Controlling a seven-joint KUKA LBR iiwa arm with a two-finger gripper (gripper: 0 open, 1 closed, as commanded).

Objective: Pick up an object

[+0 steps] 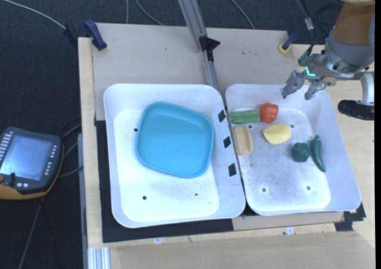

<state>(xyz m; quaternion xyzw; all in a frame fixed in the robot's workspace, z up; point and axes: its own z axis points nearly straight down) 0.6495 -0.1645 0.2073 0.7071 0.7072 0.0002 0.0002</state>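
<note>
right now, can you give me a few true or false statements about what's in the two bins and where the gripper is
1. The blue plate lies in the left bin. True.
2. The gripper holds the red tomato. False: its fingers are spread with nothing between them, above the far rim of the right bin, and the tomato lies in that bin.
3. The yellow piece lies in the right bin, nearer the camera than the tomato. True.
4. The green pepper lies on the blue plate. False: it lies in the right bin, beside the dark green piece.
5. The tan piece lies near the right bin's left wall. True.
</note>
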